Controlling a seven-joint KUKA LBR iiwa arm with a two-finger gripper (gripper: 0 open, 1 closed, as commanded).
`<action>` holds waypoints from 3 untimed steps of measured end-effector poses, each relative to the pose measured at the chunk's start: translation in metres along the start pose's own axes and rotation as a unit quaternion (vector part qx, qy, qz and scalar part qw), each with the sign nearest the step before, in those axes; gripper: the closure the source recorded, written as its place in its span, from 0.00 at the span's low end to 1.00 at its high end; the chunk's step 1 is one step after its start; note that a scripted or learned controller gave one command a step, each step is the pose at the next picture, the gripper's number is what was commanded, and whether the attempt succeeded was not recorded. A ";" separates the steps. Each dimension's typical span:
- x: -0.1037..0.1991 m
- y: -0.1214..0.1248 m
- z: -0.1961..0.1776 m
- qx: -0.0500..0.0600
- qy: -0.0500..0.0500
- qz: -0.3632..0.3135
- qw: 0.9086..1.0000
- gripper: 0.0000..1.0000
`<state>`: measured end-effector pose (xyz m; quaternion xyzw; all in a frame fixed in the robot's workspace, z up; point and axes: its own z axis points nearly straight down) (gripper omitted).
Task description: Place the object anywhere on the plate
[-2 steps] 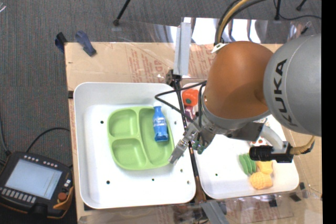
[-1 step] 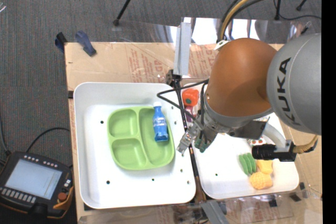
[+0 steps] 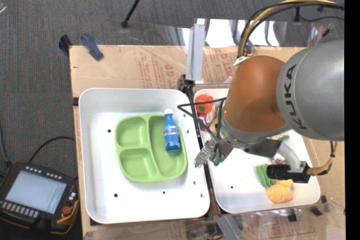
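Observation:
A small blue bottle (image 3: 171,133) with a white cap lies on the green divided plate (image 3: 135,149), in its long right compartment. The plate sits in the left white bin (image 3: 98,121). My gripper (image 3: 208,155) hangs over the divider between the two bins, just right of the plate and a little below the bottle. Its fingers stand open with nothing between them. The arm's orange band and grey body cover much of the right bin.
In the right bin (image 3: 247,199) are an orange-red item (image 3: 203,104) at the back left, a green item (image 3: 262,175) and a yellow-orange item (image 3: 279,193) at the front right. A teach pendant (image 3: 36,194) lies on the floor at lower left.

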<state>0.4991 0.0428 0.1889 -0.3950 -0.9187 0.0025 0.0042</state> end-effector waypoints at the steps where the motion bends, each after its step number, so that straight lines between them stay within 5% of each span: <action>1: 0.015 -0.019 0.003 -0.002 -0.001 -0.111 0.994 1.00; 2: 0.051 0.016 -0.099 -0.006 -0.004 -0.100 0.995 1.00; 3: 0.051 0.016 -0.096 -0.003 -0.002 -0.101 0.995 0.00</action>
